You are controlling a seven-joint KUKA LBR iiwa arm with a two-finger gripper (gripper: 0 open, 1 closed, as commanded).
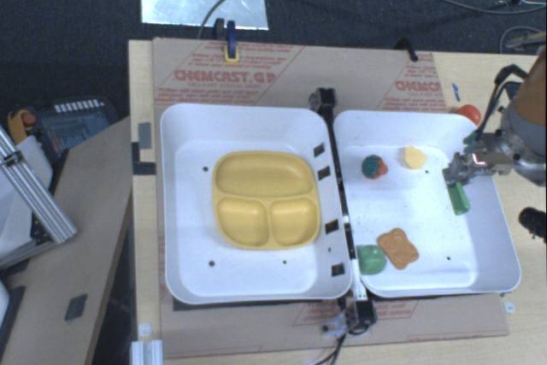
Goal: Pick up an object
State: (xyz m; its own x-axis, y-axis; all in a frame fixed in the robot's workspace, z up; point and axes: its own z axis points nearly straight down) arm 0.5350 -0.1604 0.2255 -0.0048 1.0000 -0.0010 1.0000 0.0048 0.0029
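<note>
At the right edge of the frame, the two-finger gripper (459, 177) is hovering over the right shallow white bin (427, 273), just above a small green stick-shaped object (460, 198); whether its pincer is spread or pinching, I cannot tell. It should be descending straight, centred on the stick, away from the wall.

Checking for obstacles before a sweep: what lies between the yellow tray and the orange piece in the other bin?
In the camera view, the bins' adjoining white walls and the green piece lie between yellow tray and orange piece.
</note>
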